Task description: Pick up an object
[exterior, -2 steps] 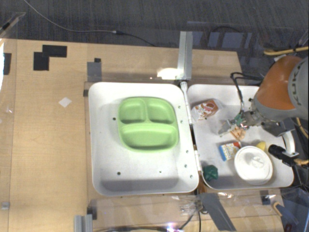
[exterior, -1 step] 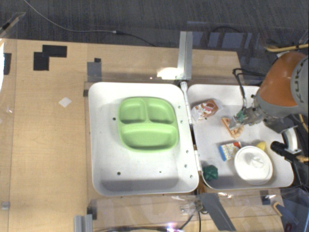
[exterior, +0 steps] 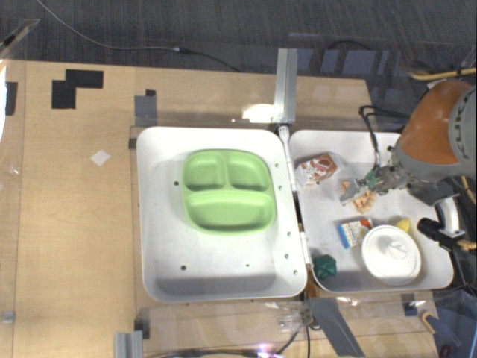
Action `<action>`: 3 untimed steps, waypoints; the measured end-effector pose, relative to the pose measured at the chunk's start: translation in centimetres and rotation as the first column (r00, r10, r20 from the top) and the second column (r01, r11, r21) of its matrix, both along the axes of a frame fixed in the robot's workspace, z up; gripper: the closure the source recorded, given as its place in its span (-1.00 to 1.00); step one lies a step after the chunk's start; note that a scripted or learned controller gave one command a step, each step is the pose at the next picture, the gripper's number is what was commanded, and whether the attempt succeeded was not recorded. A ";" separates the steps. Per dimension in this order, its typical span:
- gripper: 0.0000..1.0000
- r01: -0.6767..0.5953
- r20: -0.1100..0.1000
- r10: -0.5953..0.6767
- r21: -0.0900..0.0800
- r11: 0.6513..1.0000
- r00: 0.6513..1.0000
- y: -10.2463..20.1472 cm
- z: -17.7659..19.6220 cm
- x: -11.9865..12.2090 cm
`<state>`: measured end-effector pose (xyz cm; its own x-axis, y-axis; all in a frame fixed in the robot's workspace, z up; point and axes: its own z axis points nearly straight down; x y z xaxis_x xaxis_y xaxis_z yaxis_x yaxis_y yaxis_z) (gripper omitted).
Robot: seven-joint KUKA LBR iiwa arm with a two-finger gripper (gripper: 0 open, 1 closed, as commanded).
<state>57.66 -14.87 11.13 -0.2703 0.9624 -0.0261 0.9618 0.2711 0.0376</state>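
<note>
The right bin (exterior: 328, 144) holds several small objects. A red and white packet (exterior: 317, 168) lies at its back left. A small tan and orange piece (exterior: 361, 201) sits near the middle, and my gripper (exterior: 375, 179) hovers just above and to the right of it, close to touching. A blue and white item (exterior: 349, 233), a yellow piece (exterior: 403, 224), a white round bowl (exterior: 390, 253) and a dark green lump (exterior: 324, 265) lie toward the front. The arm's orange band (exterior: 434, 129) comes in from the right.
The left bin (exterior: 160, 200) holds a green divided plate (exterior: 226, 189). A metal divider post (exterior: 286, 88) stands behind the two bins. Black cables (exterior: 376, 125) run along the right bin's back edge near the arm.
</note>
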 end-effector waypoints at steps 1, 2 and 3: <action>-1.00 -0.006 -0.018 0.007 0.007 1.000 1.000 -0.1 -1.5 0.2; 1.00 -0.009 -0.006 0.009 0.004 1.000 1.000 -0.1 0.0 0.6; -1.00 -0.009 -0.006 0.009 0.004 1.000 1.000 -0.1 0.0 0.6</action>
